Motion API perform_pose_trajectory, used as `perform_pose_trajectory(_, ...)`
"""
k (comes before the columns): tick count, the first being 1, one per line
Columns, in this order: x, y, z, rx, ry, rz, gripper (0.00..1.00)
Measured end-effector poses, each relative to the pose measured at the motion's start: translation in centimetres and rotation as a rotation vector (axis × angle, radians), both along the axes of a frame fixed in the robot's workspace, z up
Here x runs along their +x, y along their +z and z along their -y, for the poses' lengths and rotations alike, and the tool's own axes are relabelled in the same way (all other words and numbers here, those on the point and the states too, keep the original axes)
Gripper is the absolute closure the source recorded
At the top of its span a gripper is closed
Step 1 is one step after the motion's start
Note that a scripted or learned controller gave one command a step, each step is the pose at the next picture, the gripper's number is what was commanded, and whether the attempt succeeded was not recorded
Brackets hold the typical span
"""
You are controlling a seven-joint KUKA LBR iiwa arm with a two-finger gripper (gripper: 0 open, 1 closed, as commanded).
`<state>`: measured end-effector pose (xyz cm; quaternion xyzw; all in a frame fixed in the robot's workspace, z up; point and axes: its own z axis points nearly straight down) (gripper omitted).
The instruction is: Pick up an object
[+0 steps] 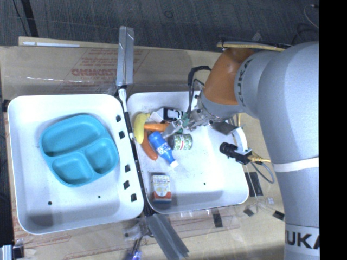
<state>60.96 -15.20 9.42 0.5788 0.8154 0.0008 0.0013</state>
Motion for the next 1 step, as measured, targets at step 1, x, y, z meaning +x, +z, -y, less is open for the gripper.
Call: perform_pose_trajectory(1,-0.27,0.86,0.03,0.001,0.004,-0.013,1.0)
